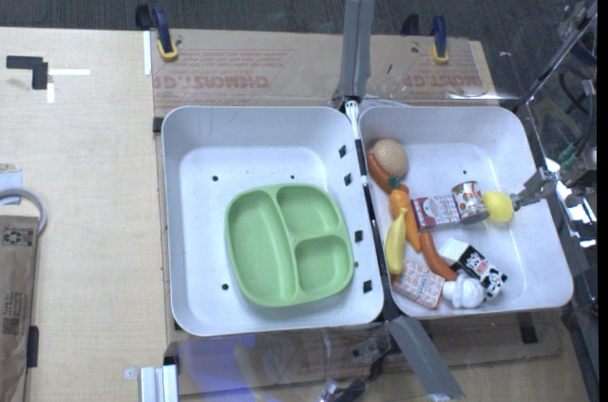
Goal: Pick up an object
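Toys crowd the right bin (494,129); a green plate (290,243) lies in the left.
Nearest, a black-and-white cow (484,275); then a banana (395,241) lying lengthwise near-to-far, a lemon (498,207) beside a small can (467,201) with unreadable label. Gripper (525,196) is near the lemon; its opening can't be judged. Cardboard (228,67) beyond reads "CHEMCAST".
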